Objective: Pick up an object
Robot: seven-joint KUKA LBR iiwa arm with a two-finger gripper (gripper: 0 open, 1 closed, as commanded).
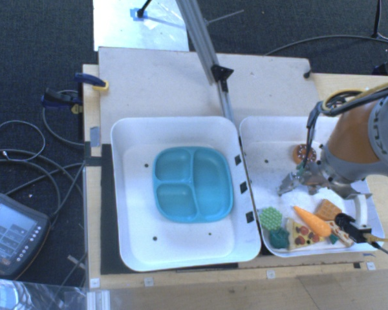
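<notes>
The gripper (291, 185) is hovering low in the right bin (271, 134), its claw state impossible to tell, nothing visibly held. The carrot (312, 221) and other toys are lying nearby, so picking is remaining undone.

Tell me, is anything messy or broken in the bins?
Nothing looks broken or spilled. The toy food, like the carrot and pizza slice, is bunched in the right bin's near corner, and the blue plate lies flat in the left bin.
</notes>
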